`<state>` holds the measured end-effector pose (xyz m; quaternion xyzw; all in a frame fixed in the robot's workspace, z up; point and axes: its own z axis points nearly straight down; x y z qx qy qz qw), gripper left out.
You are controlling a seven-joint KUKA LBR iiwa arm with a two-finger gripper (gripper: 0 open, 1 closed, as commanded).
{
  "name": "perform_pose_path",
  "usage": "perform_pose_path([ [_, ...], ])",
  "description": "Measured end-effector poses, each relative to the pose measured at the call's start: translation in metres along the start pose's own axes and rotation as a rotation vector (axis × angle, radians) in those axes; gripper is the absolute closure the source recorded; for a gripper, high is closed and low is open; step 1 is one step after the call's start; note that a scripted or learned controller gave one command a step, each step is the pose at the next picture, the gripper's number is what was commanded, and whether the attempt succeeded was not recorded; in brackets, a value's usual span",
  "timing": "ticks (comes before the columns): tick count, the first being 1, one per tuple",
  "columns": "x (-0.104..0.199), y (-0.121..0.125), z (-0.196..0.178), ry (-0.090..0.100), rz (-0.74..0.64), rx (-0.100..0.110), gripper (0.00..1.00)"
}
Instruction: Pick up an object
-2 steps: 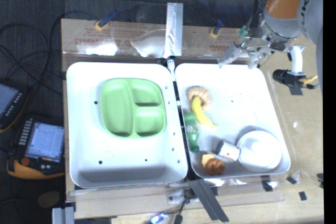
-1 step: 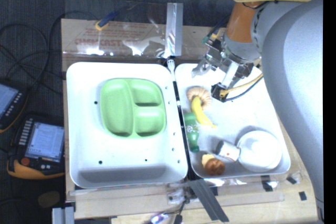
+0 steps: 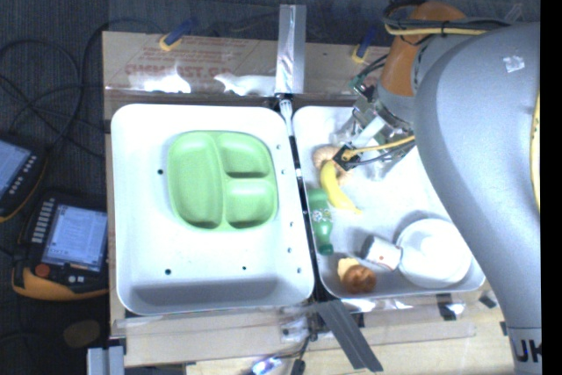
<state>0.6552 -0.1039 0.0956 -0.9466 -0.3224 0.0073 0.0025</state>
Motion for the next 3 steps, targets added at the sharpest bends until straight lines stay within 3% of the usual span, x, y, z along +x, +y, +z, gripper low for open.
perform_pose_path([
  [1, -0.009, -0.056, -0.084, 0.005, 0.27, -0.005, 0.0],
  [2, 0.003, -0.004, -0.001, -0.002, 0.293, -0.002, 0.0],
  [3, -0.004, -0.013, 0.008, 0.02, 0.434, -0.013, 0.0],
])
